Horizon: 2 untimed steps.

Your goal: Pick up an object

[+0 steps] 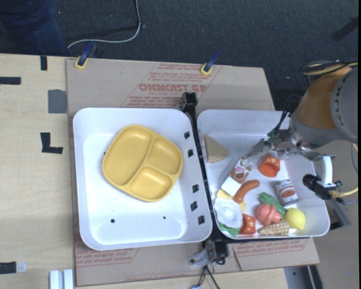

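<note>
The gripper [275, 144] hangs over the right bin [240, 120]; I cannot tell its state. Just below it lies a small, round, red-orange toy, maybe a tomato [269, 165], beside a red sausage [246, 190].

A robotics lab; clamped cardboard sheet [168, 89] on a bench, loose cable [129, 17], robot arm [325, 110] over bins.

I see open floor in the right bin [240, 120] only along its far side; toy food [259, 203] crowds its near half. In the left bin [87, 179], the yellow tray [142, 162] leaves the near strip open.
</note>
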Each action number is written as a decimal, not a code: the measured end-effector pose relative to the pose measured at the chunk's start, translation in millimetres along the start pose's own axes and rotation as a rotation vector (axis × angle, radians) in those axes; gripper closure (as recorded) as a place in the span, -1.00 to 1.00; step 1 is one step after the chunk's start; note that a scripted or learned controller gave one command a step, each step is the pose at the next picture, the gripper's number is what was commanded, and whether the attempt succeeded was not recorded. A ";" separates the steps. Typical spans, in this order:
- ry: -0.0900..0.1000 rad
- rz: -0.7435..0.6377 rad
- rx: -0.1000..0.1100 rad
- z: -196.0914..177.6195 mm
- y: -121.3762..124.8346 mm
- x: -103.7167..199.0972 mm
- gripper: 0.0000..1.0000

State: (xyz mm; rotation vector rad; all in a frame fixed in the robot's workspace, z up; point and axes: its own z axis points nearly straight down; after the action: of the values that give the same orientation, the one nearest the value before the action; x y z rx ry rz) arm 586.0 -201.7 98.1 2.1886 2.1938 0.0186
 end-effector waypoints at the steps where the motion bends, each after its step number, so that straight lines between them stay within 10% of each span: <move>1: 0.002 0.000 0.000 -0.2 -26.5 5.6 -1.00; 2: 0.017 0.002 0.031 -71.2 -16.6 -25.4 -1.00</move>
State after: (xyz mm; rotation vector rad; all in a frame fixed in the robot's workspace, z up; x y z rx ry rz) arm 566.7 -225.6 169.1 2.2149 2.2154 0.0032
